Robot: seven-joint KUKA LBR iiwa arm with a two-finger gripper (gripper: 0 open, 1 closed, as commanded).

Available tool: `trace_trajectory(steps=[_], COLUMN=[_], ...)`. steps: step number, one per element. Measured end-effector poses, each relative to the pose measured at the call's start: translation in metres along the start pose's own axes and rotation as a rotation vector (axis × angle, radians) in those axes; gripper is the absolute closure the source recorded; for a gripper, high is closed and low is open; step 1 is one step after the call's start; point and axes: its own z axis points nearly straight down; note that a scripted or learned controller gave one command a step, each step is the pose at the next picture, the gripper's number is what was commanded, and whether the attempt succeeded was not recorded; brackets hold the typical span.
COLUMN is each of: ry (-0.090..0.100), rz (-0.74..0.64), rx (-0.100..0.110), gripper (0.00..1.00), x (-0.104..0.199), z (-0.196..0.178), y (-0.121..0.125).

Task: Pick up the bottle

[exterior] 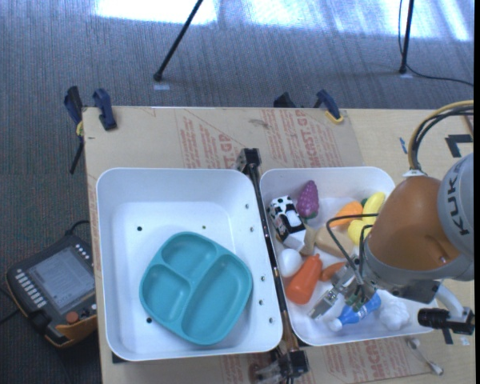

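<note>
You are looking at the gripper (342, 297) hovering low in the right bin (336, 176), its fingers standing apart with nothing between them. The bottle (357, 311), blue with a white cap, is lying on its side just below the fingertips, near the bin's front wall. The orange carrot-shaped toy (304, 279) is crowding in beside it, so closing off-centre risks pinching the wrong thing or rolling the bottle away.

Teal plate (196, 288), white bins (112, 214), orange bottle (305, 279), blk/white cow toy (286, 216), purple grapes (308, 199)
</note>
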Motion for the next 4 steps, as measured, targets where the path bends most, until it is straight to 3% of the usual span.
trace_trajectory(steps=[1, 2, 3, 4], ry=[-0.002, -0.002, -0.001, 0.000], rz=[0.256, 0.635, 0.252, 0.198], rx=[-0.001, -0.002, -0.001, 0.000], gripper=[0.00, 0.00, 0.00, 0.00], x=[-0.011, 0.001, -0.017, 0.008], z=[0.000, 0.000, 0.000, 0.000], y=[-0.010, 0.001, -0.016, 0.008])
